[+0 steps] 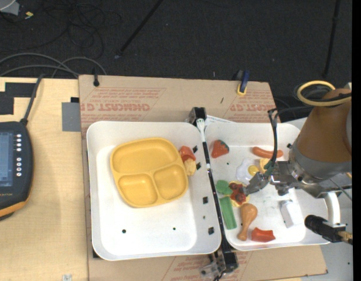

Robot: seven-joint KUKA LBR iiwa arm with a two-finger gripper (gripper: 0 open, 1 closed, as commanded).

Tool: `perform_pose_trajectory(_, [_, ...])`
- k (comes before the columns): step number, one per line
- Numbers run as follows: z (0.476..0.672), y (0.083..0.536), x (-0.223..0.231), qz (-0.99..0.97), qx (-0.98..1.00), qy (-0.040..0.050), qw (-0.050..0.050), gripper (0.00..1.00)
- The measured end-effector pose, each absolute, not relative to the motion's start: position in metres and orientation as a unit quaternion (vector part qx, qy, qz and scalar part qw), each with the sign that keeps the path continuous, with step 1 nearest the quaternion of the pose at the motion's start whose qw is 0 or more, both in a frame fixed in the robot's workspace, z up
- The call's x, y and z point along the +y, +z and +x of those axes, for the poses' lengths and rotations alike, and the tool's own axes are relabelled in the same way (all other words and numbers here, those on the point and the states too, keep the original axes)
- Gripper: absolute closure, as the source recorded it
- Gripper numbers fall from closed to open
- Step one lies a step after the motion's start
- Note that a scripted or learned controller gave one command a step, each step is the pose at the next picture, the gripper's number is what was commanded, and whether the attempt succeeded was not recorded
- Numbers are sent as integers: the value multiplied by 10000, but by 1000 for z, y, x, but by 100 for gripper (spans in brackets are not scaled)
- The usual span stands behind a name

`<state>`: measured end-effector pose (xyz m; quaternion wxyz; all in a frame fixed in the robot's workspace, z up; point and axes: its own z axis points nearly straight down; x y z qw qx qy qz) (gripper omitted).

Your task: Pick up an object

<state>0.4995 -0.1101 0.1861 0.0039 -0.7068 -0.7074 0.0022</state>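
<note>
My gripper [252,185] is low over the middle of the right bin [298,239], reaching in from the right. Its tip is right beside a small red and brown toy [238,195] and a green piece [222,187]. Just below lie a tan drumstick [248,216] and a long green stick [228,212]. A red wedge [262,235] rests near the bin's front rim. Further back are a red strawberry-like toy [220,148], an orange sausage [264,152] and a yellow piece [251,170]. Nothing can be seen held.
The left bin [104,227] holds a yellow divided plate [150,171], with a red and yellow toy [188,158] at its right edge. A grey block [287,214] lies under the arm in the right bin. A black divider [211,183] runs between the bins. A pendant [7,163] sits at far left.
</note>
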Motion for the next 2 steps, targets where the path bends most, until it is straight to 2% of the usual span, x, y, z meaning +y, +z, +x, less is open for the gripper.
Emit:
perform_pose_trajectory(1, [516, 113, -86, -7064, -7078, 34, 63, 0])
perform_pose_trajectory(2, [516, 125, -89, -7092, -7050, 41, 67, 100])
